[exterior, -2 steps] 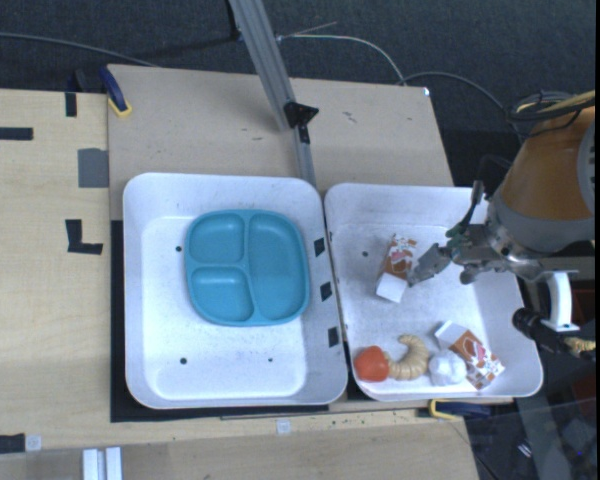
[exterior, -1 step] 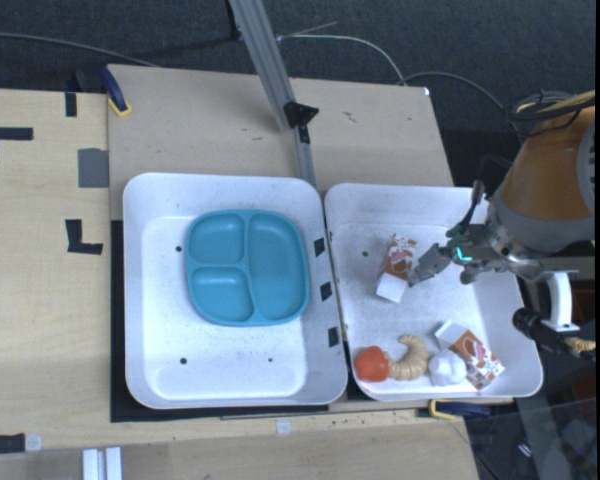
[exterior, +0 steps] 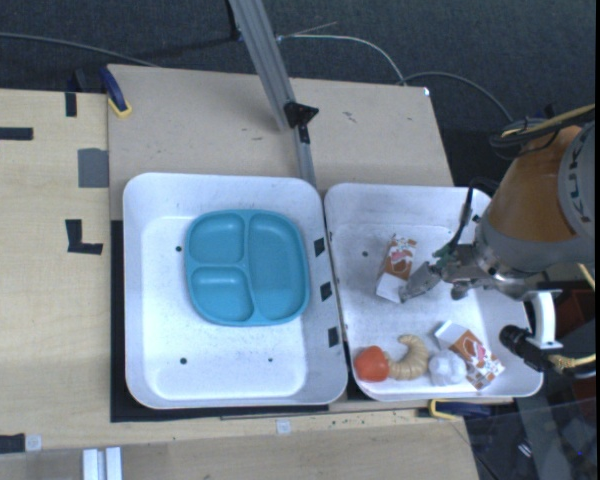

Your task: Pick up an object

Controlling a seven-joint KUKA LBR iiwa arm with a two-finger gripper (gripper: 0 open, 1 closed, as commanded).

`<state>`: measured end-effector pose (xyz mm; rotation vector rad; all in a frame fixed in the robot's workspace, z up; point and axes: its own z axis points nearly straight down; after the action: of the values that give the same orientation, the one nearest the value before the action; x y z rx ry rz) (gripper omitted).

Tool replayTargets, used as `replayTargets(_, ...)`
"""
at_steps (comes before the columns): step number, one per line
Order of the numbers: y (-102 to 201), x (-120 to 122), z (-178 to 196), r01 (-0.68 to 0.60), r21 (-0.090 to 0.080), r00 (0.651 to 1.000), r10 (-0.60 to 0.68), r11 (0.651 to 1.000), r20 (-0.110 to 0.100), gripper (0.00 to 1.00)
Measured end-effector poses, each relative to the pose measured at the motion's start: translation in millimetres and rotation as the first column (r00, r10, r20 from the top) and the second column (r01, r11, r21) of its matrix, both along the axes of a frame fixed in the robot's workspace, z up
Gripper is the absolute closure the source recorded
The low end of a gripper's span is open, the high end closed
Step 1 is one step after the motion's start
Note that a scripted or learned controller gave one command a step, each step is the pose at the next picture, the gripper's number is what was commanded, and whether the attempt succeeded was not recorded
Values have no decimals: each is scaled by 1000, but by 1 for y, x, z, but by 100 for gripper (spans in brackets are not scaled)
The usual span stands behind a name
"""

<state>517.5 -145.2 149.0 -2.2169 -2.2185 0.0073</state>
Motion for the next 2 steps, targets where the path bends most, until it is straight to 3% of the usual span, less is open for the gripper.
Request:
replayTargets(1,1,-2,-54,0,1,1000,0,1000,-2,0)
replayTargets(2,2,-1,-41,-2,1,1000,2,1000,2,100)
